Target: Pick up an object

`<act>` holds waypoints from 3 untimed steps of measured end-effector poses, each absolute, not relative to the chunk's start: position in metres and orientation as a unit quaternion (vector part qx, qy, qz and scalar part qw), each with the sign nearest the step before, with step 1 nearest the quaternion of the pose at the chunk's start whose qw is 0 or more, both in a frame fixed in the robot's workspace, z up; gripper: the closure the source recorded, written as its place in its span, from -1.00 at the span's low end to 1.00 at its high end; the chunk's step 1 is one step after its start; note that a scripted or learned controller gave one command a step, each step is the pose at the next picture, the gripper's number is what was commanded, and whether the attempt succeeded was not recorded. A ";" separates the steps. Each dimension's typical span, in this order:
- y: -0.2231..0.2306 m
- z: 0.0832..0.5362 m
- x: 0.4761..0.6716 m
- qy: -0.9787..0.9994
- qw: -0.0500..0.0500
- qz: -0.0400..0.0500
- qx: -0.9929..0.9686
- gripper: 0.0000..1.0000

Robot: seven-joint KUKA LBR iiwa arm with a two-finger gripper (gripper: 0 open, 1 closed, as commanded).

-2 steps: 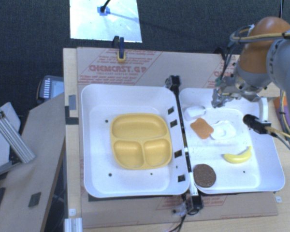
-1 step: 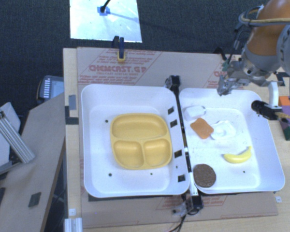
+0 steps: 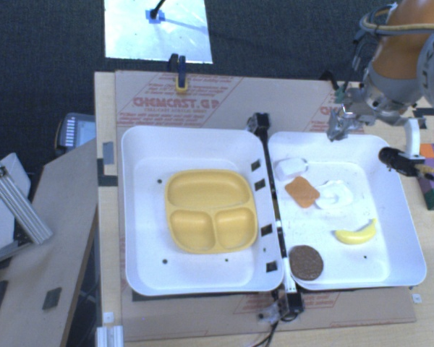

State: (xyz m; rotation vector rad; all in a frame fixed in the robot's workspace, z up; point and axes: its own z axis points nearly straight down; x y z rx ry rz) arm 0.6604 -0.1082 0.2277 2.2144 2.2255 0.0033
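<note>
Whether the fingers are released or clenched cannot be told. The gripper [image 3: 338, 131] hangs over the far rim of the right bin [image 3: 401, 215], nearest the worktop's far right corner, with the orange slice [image 3: 301, 191], banana [image 3: 356, 233] and brown disc [image 3: 306, 262] lying apart below.

I see five loose objects in the right white bin [image 3: 398, 215]. A flat orange slab [image 3: 301, 191] lies near its left wall, tilted. A small white piece [image 3: 291, 167] sits toward the far left corner. A white cup-like piece [image 3: 335, 195] lies just beside the slab. A yellow plastic banana [image 3: 355, 233] curves right of centre. A round brown disc [image 3: 306, 262] rests at the near left corner.
</note>
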 end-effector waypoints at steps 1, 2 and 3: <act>-0.069 0.221 0.627 0.710 -0.001 0.000 0.704 1.00; -0.031 0.219 0.606 0.710 -0.001 0.000 0.704 1.00; 0.015 0.212 0.585 0.710 -0.001 0.000 0.704 1.00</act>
